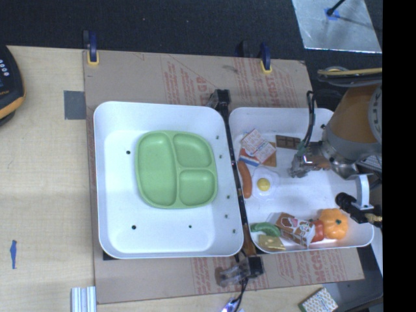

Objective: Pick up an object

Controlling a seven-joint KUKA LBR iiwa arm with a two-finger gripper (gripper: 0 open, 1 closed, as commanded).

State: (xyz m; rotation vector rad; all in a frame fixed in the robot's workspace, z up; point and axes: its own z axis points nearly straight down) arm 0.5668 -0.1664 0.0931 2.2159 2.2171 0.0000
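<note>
The right bin (325, 119) holds several small items: a sausage (245, 178) along its left wall, a fried egg toy (263, 184), a white and red packet (255, 145), a brown chocolate bar (286, 142), a green pepper (265, 228), a snack packet (296, 229) and an orange pumpkin (334, 223). My gripper (303, 166) hangs low over the bin's middle, right of the egg and below the chocolate bar. Nothing shows between its fingers. The grey arm with its orange band (354, 119) reaches in from the right.
The left bin (114, 174) carries a green divided plate (176, 168). Both bins rest on a brown cardboard sheet (162, 77) clamped at the back. A black device (8, 83) sits at the far left edge of the bench.
</note>
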